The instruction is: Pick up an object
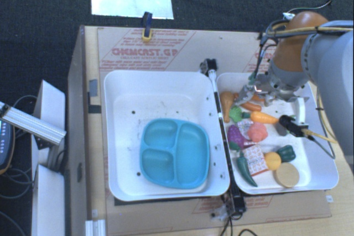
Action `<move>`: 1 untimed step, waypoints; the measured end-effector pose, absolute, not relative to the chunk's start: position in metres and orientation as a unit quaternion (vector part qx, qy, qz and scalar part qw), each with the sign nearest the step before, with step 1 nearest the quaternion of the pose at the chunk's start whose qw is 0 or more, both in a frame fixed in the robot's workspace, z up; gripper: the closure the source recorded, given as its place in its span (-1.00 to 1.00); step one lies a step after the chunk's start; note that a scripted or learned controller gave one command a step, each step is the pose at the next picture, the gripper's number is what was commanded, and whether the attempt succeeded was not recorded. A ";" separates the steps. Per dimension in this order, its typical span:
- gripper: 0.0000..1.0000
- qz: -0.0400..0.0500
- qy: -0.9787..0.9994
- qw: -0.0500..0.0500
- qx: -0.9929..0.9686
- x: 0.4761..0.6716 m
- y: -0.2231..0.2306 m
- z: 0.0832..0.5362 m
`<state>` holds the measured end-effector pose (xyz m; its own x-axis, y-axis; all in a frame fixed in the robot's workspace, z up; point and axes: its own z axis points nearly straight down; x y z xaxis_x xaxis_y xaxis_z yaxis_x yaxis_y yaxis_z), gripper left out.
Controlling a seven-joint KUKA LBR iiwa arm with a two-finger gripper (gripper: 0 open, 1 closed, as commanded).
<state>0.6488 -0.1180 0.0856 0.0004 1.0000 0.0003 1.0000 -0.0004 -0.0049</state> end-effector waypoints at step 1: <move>1.00 0.000 -0.708 0.000 -0.706 0.650 -0.118 0.096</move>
